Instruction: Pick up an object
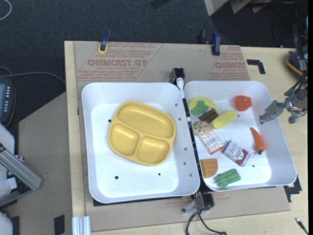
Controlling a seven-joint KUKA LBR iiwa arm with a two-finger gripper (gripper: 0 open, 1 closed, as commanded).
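The right bin (274, 131) holds a scatter of small toy foods. A red tomato (242, 102) sits near its far wall, and an orange carrot (257, 140) lies along the right side, closest to the gripper. Toward the bin's left side lie a yellow lemon-like piece (201, 104), a brown chocolate bar (209, 115) just beside it, a yellow corn cob (224, 119), and a speckled cookie (200, 127). Below them rest two small printed packets, one pale with red marks (211, 142) and one dark red (236, 152); their print is too small to read. A waffle (209, 167) and a green vegetable (228, 176) lie near the front wall.

The gripper (272, 112) hangs at the bin's right edge, over the rim; I cannot tell whether it is parted or closed, and nothing shows in it.

The left bin (93, 131) holds a yellow divided plate (142, 132) with three compartments.

Both bins rest on a brown board (146, 62) printed in red with "CHEMCAST GP", repeated partly at the right. A yellow clamp (103, 44) and a blue clamp (215, 42) grip its far edge.
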